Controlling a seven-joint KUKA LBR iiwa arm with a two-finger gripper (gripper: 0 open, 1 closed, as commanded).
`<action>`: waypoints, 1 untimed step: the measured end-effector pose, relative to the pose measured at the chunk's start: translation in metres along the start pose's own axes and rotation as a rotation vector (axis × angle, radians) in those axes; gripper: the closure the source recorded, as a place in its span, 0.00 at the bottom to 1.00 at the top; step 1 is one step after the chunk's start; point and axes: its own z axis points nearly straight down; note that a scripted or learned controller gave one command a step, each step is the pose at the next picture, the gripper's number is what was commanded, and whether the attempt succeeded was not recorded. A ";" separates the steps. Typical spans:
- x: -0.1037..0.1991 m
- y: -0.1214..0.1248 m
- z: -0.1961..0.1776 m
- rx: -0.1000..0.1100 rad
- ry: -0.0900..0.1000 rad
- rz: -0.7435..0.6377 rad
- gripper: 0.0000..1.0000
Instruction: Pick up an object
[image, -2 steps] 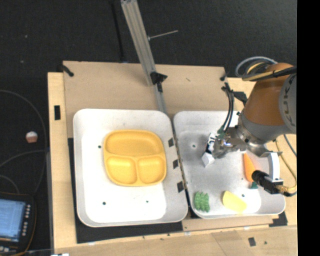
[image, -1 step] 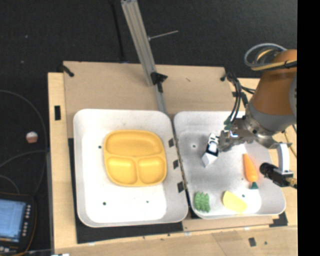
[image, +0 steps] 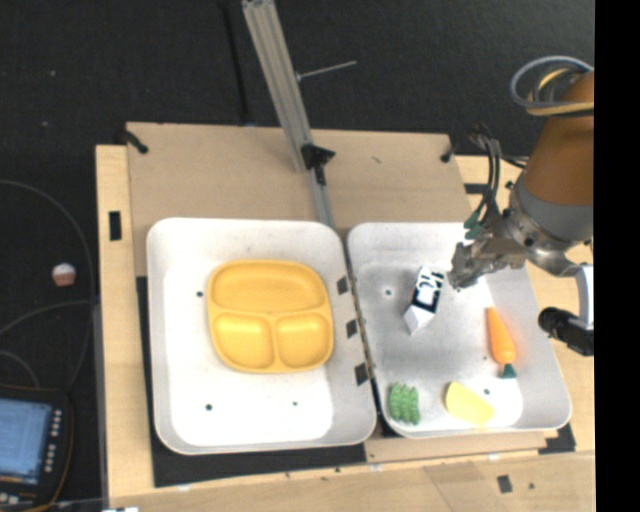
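Note:
In the right bin (image: 540, 400) lie a small white carton with dark print (image: 425, 298), an orange carrot (image: 501, 338), a yellow lemon-like piece (image: 468, 403) and a green bumpy piece (image: 403, 402). My gripper (image: 462, 272) hangs over the right bin, just right of the carton's upper end and close to it. I cannot see whether it touches the carton. The carrot lies below and to the right of the gripper.
The left bin (image: 180, 400) holds a yellow divided plate (image: 269, 314). A metal pole (image: 285, 90) slants down to the gap between the bins. The arm's orange band (image: 560, 160) and grey wrist reach in over the right bin's upper right corner.

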 end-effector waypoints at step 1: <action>0.039 0.014 0.012 0.006 0.001 -0.002 1.00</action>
